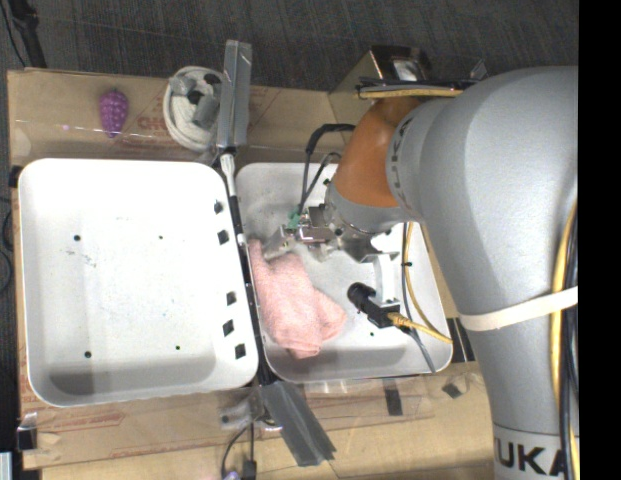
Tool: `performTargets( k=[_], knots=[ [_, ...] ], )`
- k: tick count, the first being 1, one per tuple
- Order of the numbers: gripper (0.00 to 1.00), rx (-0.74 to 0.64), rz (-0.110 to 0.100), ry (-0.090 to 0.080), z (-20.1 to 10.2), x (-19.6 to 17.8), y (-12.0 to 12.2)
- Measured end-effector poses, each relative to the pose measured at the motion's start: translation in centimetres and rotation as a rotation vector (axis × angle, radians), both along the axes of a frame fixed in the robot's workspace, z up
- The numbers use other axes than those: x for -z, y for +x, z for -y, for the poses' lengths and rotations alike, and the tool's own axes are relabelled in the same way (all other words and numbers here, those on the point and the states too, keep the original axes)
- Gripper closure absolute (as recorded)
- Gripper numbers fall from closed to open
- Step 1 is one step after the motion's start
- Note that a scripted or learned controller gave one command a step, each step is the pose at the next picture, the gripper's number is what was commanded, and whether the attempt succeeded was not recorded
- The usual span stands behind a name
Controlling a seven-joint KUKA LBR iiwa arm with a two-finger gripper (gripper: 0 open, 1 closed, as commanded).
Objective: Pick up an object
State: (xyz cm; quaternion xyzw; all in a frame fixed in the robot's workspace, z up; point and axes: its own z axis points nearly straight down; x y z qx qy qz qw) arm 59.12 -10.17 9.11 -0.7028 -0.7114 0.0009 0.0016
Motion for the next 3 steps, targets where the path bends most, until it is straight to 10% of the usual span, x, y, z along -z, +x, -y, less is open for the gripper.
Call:
performTargets(
  k=[1, 2, 3],
  knots=[
    [0.00, -0.057, 0.002, 0.000, -2.5, -10.1, 1.1],
    [0.00, -0.093, -0.002, 0.000, 0.3, -0.7, -0.9],
    [0.00, -0.092, 0.001, 0.001, 1.2, -0.1, -8.3]
  ],
)
